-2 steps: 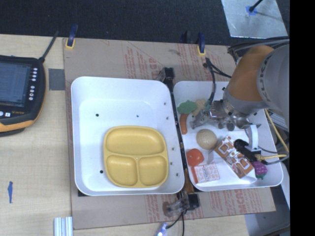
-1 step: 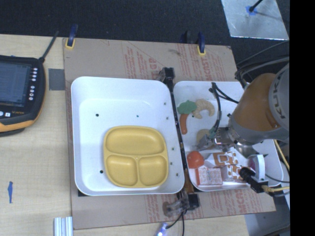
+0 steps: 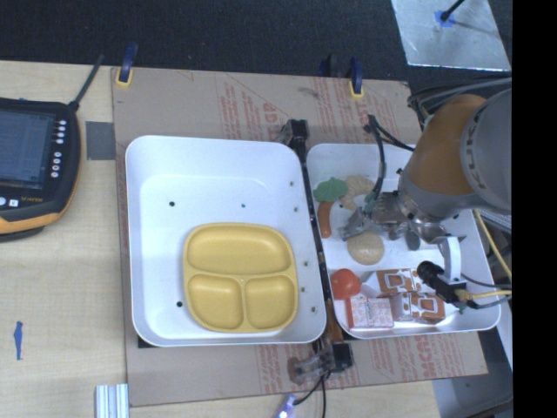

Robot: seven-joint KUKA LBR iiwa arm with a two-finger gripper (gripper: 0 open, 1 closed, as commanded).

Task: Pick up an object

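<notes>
Beige round object [image 3: 365,249]: lies mid right bin [image 3: 487,259], just near of the pincer [image 3: 365,219], so it seems the likeliest target.
Pincer: low over the bin's middle; whether it is clenched or released I cannot tell, and nothing shows in its grip.
Neighbours: orange carrot-like piece [image 3: 325,219] against the left wall, green piece [image 3: 331,189] farther back, red tomato-like ball [image 3: 345,282] and printed cartons [image 3: 402,299] along the near wall.
Room: little beside the target; walls hem in the crowded items.
Left bin [image 3: 148,233]: carries a yellow divided tray [image 3: 240,277], with free floor beyond it.
</notes>
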